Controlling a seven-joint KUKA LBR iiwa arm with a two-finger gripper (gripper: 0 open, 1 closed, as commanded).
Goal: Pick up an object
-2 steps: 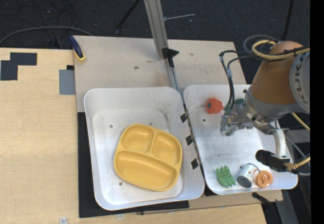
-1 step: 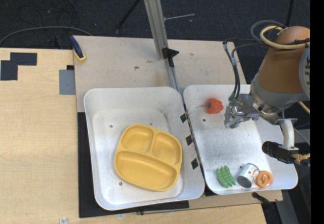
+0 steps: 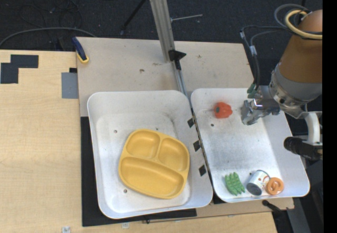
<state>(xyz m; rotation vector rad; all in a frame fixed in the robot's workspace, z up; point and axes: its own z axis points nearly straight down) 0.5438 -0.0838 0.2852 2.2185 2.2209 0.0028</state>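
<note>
Camera view: right bin, white, shallow, speckled floor, taken as landmark. Red rounded object near its far edge, roughly round, long axis not discernible. Gripper just right of red object, low over bin; jaws' opening cannot tell, nothing seen held. Near edge of bin: green ridged item, metallic can lying tipped, orange ring. Left of bin: yellow compartment plate in left bin.

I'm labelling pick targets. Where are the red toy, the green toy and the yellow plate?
red toy (image 3: pixel 223 110), camera view, middle of its body
green toy (image 3: pixel 234 183), camera view, centre of its body
yellow plate (image 3: pixel 125 166), camera view, left rim
</note>
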